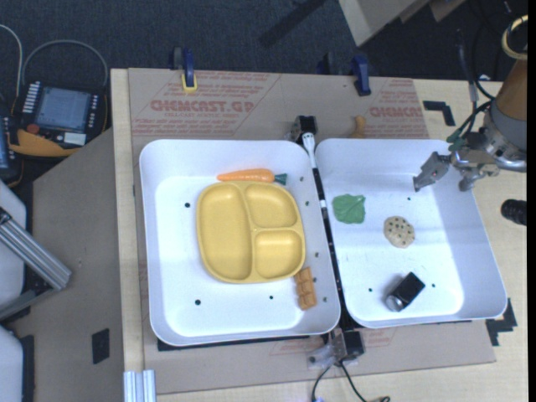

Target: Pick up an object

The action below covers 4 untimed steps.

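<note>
The right bin [452, 304] holds a green leaf-shaped piece [349, 208], a speckled cookie [399, 231] and a small black and silver block [405, 291]. My gripper [448, 174] hangs over the bin's far right part, its two fingers spread open with nothing between them. It is up and to the right of the cookie, apart from every object. In the left bin [163, 249] lies a yellow divided plate [250, 230], with an orange carrot [248, 175] at its far edge and a brown waffle stick [305, 288] at its near right corner.
The arm's grey wrist [511, 132] enters from the right edge. Both bins sit on a cardboard sheet [251, 99] held by blue clamps [188, 67] at the back. A pendant with a screen [60, 109] lies off the bench at left.
</note>
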Available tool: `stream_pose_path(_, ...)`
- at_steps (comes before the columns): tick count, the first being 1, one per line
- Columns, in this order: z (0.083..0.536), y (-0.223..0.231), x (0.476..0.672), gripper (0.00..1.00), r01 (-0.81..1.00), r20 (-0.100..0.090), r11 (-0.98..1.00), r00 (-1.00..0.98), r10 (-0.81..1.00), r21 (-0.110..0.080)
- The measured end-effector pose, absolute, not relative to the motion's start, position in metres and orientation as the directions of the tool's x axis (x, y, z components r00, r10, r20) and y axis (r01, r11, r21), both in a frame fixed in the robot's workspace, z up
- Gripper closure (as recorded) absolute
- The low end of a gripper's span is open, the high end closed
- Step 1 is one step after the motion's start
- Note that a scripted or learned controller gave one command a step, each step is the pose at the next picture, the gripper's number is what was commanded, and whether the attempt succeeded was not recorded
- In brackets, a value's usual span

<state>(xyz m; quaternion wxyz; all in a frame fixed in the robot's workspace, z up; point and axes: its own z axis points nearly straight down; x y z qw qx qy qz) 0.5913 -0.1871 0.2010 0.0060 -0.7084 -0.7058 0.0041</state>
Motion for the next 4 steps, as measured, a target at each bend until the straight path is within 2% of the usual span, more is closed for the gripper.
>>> stream_pose_path(1,0.21,-0.186,0.595,0.0,1.0,-0.001,0.0,0.0,1.0,0.001)
stream_pose_path(2,0.153,-0.178,0.587,0.0,1.0,0.003,0.0,0.0,1.0,-0.008)
stream_pose_path(3,0.097,-0.167,0.585,0.0,1.0,0.003,0.001,-0.001,1.0,-0.007)
stream_pose_path(4,0.084,-0.167,0.584,0.0,1.0,0.001,0.0,0.0,1.0,-0.004)
